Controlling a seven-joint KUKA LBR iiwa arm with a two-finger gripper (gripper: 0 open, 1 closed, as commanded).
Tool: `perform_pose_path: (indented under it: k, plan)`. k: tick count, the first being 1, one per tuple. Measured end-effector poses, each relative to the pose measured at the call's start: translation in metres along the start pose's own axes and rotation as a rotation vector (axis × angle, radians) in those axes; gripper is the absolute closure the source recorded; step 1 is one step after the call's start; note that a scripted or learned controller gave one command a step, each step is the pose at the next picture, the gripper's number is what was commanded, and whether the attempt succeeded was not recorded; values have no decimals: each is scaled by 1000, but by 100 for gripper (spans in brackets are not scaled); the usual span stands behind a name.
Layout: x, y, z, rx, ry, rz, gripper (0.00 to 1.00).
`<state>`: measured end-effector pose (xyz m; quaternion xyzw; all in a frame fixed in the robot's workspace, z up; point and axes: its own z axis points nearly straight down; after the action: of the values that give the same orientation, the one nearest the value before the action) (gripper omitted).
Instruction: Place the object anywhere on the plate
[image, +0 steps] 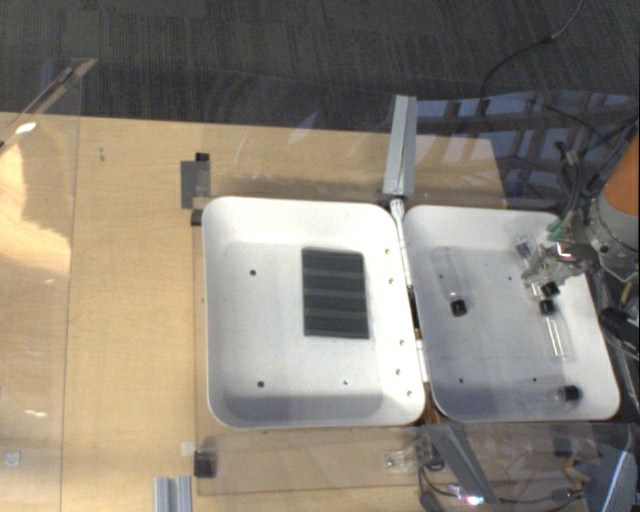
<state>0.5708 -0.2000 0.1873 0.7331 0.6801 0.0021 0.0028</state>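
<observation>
Near edge: a small black cap (570, 393) is lying in the near right corner of the right bin (500, 412), with a faint clear body beside it.

Just beyond: a clear tube (557, 335) with a dark end is lying on the bin floor, pointing roughly front to back. I am taking this as the object, since it is sitting directly under the tool. A second clear tube (447, 275) with a black plug is resting further left in the same bin.

Gripper (545, 265): hanging low over the far end of the clear tube, at the right side of the right bin. Opening and hold: cannot tell, as glare and clutter are masking the tip. Not logging a grasp.

Plate (335, 293): dark, ribbed and rectangular, lying flat at the centre of the left bin (230, 330), well apart from the object.

Risks, as judged:
- The tube is transparent, smooth and round, so it is liable to roll or slip out on closing.
- A grip at one end is likely to let it tilt and drop during the carry across the wall between the bins.
- On release it may roll along the plate's ribs and off.
</observation>
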Motion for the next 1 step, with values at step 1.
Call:
perform_pose_path:
  k: [1]
  plan:
    - [82, 50, -1, -1, 0, -496, 100]
